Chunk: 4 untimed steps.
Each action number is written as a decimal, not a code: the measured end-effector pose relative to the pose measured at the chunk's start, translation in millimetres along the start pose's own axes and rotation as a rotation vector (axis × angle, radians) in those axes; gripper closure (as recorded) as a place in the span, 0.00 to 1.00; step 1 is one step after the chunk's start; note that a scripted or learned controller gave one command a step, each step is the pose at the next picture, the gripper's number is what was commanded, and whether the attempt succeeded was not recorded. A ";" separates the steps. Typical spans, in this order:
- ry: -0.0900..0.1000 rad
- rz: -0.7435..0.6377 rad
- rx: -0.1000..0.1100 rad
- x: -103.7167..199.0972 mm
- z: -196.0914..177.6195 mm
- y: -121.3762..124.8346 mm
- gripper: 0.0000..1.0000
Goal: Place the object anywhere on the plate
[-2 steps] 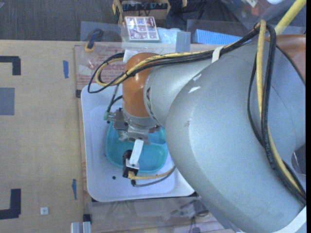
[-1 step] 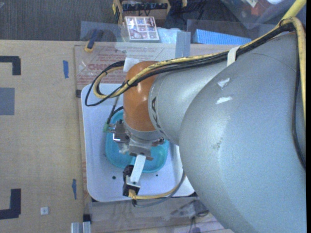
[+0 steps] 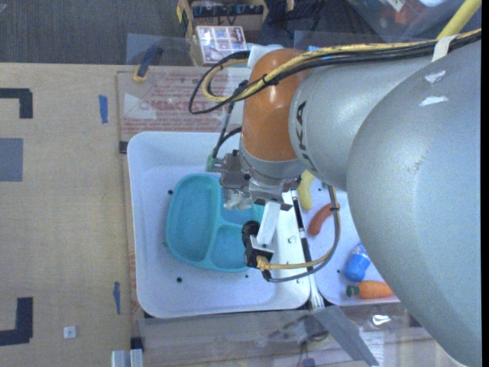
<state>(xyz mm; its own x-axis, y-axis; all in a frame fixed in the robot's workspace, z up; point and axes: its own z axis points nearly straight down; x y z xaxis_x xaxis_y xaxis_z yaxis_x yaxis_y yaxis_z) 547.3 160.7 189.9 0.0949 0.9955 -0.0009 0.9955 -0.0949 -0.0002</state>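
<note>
Camera view: which object is meant is unclear; candidates lie in the right bin [image 3: 336, 281]: a banana [image 3: 306, 191], a sausage [image 3: 322, 219], a carrot [image 3: 371, 289], a blue item [image 3: 356, 264]. All look like light, stiff, smooth toys, best pinched across the middle. Gripper [image 3: 238, 199] hangs over the plate [image 3: 195, 224]; its opening and any load I cannot tell
</note>
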 end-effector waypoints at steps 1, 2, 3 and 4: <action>-0.001 0.234 0.006 8.6 53.0 -30.6 1.00; -0.001 0.234 0.006 8.5 53.0 -30.6 0.00; -0.001 0.655 0.002 -18.6 4.3 27.9 0.00; -0.003 0.650 0.004 -16.9 -5.3 27.5 1.00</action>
<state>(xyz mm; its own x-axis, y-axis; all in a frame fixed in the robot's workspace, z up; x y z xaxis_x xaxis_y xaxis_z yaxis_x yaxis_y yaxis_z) 573.0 141.3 195.2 0.6778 0.7352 -0.0047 0.7352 -0.6778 -0.0027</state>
